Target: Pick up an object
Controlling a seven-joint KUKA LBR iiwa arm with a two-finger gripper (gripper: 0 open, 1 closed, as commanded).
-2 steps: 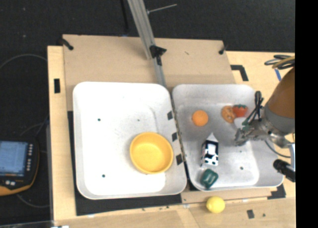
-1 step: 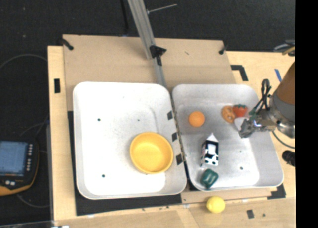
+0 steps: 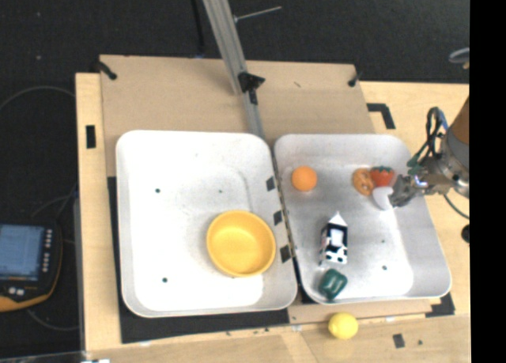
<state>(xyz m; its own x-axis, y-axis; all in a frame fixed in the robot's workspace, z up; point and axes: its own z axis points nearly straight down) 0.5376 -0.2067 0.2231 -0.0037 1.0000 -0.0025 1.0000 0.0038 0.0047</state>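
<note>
My gripper [image 3: 402,190] reaches in over the right edge of the right bin [image 3: 423,262], low over its floor. Just left of it lies a small white object [image 3: 382,198], touching or nearly touching the gripper's tip. Beside that sit a red tomato-like piece [image 3: 383,175] and an orange-brown piece [image 3: 363,181]. An orange ball [image 3: 304,179] rests near the bin's upper left. A black-and-white cow-patterned carton [image 3: 334,241] stands mid-bin, with a green pepper [image 3: 333,283] below it.
A yellow bowl [image 3: 240,242] sits in the left bin [image 3: 158,172]. A yellow lemon [image 3: 342,326] lies on the bench in front of the right bin. A slanted metal pole [image 3: 229,45] stands behind the bins. A handheld screen [image 3: 24,262] lies at the far left.
</note>
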